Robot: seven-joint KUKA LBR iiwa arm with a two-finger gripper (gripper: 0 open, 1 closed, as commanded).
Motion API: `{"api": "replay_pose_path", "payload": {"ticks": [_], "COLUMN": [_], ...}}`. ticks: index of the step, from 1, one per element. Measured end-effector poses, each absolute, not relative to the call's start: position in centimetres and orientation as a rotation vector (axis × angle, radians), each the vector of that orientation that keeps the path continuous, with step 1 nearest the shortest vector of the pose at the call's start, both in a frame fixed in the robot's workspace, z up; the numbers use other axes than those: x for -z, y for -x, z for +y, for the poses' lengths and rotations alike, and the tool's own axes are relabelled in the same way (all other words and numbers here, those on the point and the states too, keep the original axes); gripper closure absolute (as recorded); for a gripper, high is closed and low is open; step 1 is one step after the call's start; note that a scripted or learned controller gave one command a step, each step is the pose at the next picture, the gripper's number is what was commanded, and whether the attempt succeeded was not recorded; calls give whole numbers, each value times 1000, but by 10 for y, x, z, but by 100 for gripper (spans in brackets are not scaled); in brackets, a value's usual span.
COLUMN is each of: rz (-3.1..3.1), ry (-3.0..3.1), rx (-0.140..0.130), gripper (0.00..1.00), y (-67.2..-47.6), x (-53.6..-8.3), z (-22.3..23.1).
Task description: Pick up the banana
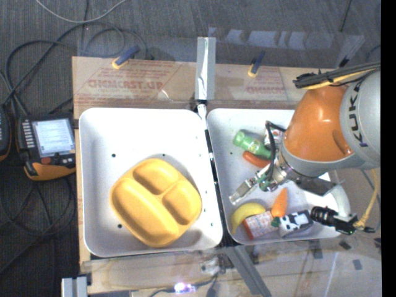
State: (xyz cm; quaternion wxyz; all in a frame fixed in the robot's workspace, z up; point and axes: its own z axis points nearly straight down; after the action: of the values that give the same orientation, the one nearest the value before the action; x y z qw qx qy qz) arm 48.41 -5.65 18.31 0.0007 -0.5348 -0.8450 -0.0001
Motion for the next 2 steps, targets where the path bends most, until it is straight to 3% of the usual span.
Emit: {"api": "replay_pose_path", "payload": {"ticks": [1, 2], "rz": [-2833, -2943], "ry": [1355, 1096], "rx": [-1, 0], "gripper": [0, 0], "y": [-484, -484], "x": [-183, -183], "z": [-86, -44]}}
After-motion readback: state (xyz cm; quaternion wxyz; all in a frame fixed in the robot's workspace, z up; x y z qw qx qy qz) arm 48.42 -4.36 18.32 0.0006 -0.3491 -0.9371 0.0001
